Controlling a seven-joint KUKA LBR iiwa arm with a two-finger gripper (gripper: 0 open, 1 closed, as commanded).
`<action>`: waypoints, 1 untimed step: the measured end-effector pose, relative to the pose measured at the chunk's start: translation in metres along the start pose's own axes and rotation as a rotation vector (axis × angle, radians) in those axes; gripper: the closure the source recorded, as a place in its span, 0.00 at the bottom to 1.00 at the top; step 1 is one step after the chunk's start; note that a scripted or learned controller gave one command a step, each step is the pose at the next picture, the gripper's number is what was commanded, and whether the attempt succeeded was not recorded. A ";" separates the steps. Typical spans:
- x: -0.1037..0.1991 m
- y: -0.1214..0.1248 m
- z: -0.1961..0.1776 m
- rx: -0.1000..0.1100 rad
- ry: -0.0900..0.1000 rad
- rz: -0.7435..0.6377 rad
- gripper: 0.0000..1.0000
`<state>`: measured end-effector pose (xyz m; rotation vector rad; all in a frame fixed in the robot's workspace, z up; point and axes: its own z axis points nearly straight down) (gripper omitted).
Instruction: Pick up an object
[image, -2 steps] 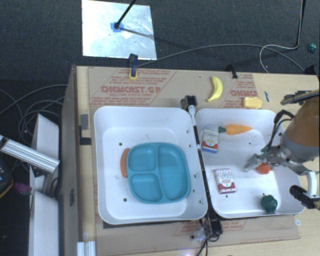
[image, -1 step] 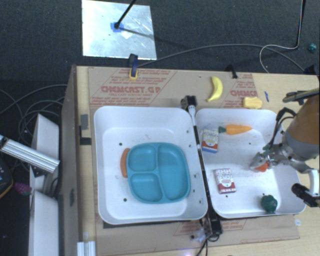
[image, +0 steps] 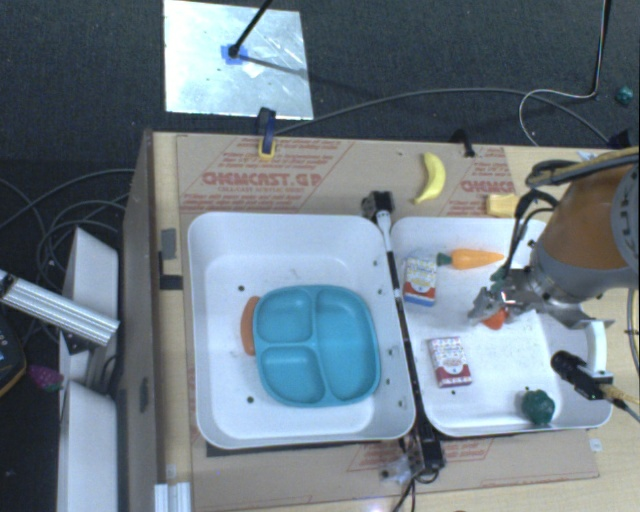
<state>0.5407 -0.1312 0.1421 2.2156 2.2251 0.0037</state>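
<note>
Fingers of the gripper sit low in the right bin, closed around a small orange-red object mostly hidden beneath them, its kind unclear. Under the blue divided plate, an orange item pokes out.

Small orange-red object, right bin, centre toward 3 o'clock. Sits at the gripper tips, partly hidden; shape unclear, whether clamped cannot be told.
</note>
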 end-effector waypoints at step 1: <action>0.063 0.037 -0.043 0.000 0.000 0.000 1.00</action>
